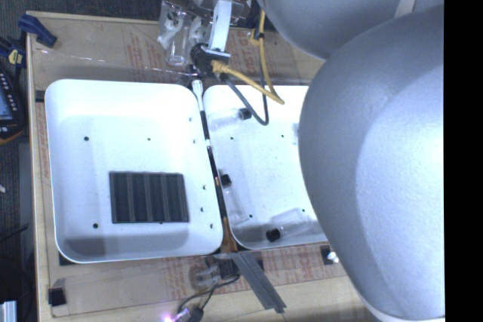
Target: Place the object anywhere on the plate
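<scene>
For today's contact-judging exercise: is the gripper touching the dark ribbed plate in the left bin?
Apart. The camera view shows the gripper above the bins' far edge, while the dark ribbed plate lies in the left bin, with bare white floor between them.

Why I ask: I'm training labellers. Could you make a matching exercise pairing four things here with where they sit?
Things:
1. dark ribbed plate
2. gripper
3. yellow cable
4. blue clamp

Places:
A. far-left corner of the bench
B. inside the left-hand bin
C. just beyond the bins' far rims, near where they meet
D. crossing the far rim of the right-hand bin

Pairs: 1-B, 2-C, 3-D, 4-A
</scene>
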Action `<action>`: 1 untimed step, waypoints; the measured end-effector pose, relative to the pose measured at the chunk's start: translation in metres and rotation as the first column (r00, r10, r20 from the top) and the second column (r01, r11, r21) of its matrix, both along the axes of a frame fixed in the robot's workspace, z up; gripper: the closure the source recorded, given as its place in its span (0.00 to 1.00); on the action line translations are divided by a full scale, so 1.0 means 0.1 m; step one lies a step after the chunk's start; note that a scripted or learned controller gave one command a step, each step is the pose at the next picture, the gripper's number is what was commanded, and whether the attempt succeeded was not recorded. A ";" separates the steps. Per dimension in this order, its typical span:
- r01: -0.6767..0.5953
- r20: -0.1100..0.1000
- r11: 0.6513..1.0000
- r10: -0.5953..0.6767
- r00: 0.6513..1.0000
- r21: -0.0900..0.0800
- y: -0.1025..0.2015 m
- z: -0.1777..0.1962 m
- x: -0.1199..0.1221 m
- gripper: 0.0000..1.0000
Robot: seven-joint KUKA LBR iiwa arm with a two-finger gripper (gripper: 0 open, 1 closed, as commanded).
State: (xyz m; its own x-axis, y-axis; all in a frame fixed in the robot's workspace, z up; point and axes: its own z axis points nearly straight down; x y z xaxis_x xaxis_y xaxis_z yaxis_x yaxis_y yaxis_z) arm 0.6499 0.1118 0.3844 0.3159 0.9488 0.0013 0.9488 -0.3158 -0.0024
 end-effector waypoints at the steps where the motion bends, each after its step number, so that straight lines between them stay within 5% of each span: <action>1: 0.764 0.005 0.645 -0.764 0.645 0.002 0.41 0.58 0.07 1.00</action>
State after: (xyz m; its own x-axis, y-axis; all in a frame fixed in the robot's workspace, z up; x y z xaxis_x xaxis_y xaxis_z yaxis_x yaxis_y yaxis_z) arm 0.6566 0.1531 0.4422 0.9287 0.3708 0.0043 0.3708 -0.9287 0.0014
